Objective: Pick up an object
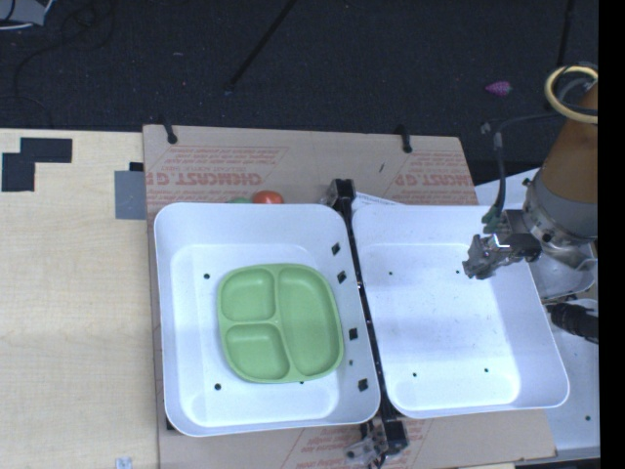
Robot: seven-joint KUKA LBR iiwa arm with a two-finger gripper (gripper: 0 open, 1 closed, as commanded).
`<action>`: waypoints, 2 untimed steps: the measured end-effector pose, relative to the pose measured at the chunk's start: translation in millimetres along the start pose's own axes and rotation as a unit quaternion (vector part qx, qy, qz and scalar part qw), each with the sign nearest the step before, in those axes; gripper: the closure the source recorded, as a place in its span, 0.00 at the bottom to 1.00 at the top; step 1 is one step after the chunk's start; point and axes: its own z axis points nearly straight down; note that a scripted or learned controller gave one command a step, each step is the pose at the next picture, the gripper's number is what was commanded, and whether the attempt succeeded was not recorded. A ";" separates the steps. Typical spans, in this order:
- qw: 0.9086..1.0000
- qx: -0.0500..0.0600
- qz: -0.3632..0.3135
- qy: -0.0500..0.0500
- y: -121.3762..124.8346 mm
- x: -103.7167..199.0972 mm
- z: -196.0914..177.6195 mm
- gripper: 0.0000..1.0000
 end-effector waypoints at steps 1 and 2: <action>1.000 0.003 -0.002 0.001 3.0 48.8 -0.8 1.00; 1.000 0.004 -0.002 0.001 14.0 101.3 19.4 1.00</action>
